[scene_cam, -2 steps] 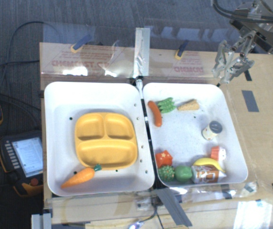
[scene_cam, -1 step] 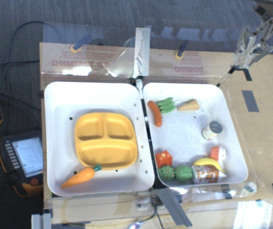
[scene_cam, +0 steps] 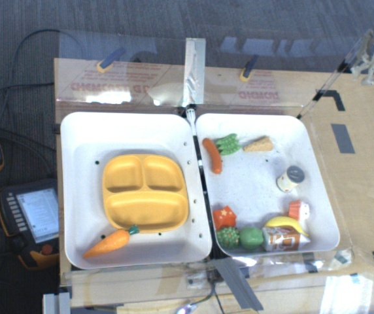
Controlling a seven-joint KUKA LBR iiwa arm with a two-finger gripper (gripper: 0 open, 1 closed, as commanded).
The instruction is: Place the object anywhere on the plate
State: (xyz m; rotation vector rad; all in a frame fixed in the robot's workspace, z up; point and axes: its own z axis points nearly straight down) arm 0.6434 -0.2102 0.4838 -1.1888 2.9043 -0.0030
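A yellow divided plate [scene_cam: 146, 191] lies in the middle of the left bin [scene_cam: 82, 142]. An orange toy carrot [scene_cam: 108, 241] rests just off the plate's front left corner, on the bin floor. The right bin [scene_cam: 318, 175] holds several toy foods: a red sausage [scene_cam: 212, 156], a green leafy piece [scene_cam: 227, 144], a tan wedge [scene_cam: 259, 145], a small grey-capped jar [scene_cam: 291, 178], a red strawberry-like piece [scene_cam: 224, 217], green vegetables [scene_cam: 240, 238], a banana [scene_cam: 285, 224] and a can [scene_cam: 282, 239].
A clear panel with yellow clips stands behind the bins. A divider rail [scene_cam: 200, 175] runs between the two bins. Handheld screens and cables lie on the floor at the far left.
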